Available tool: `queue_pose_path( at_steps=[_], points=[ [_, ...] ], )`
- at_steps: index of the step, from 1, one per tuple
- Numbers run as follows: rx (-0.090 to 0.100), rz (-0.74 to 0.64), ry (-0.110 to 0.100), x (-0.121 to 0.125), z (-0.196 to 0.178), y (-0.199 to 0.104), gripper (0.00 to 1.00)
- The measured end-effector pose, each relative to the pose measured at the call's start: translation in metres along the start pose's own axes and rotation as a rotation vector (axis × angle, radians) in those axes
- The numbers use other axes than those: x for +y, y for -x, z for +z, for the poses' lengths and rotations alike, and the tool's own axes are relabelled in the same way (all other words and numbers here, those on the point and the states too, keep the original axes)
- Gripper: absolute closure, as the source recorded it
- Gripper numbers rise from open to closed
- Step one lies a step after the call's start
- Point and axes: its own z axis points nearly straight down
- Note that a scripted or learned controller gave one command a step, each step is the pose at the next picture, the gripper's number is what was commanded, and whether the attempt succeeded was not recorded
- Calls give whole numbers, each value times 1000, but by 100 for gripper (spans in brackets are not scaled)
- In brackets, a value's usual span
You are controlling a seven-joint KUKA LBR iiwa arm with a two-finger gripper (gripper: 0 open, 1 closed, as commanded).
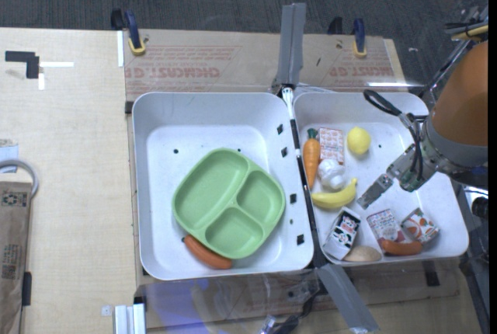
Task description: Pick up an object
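Hangs over the middle of the right bin (342, 95), the gripper (379, 190), slanting down from the wrist toward the bin's near-left corner. Holds nothing that can be seen. Cannot tell from this high slanted view whether set wide or narrow.

Of the 2 bins, only this 1 within easy reach now. Nearest candidate, as a judgement: the banana (334, 196), lying near the gripper on the side of the divider between the bins. Runs roughly across the bin, from divider toward the far-right wall, its gripper-side end tipped slightly up toward the far edge. Points almost straight at the gripper with that end, so a closing line set across the banana's length, not along it, looks the better bet. Touches or nearly touches a small white lump (330, 173) on its far side; hard to say which.

Second candidate: a red and white packet (384, 224), just beside the gripper toward the near edge, lying flat. Probably harder to pinch than the banana's rounded body.

Also close by, a small carton (344, 230) near the bin's near-left corner, just nearward of the banana. Well apart, toward the far edge, a lemon (358, 140).

Calls for a short shift toward the divider, then a descent.
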Motion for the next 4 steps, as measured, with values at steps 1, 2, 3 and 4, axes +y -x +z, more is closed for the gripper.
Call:
queue_pose_path(
  at_steps=[1,2,3,4],
  points=[
    [3,52,-2,-46,110,46,0],
    [-10,174,-2,-8,120,0,0],
    [-3,215,-1,31,121,34,0],
    [-4,374,-3,45,121,40,0]
  ],
)
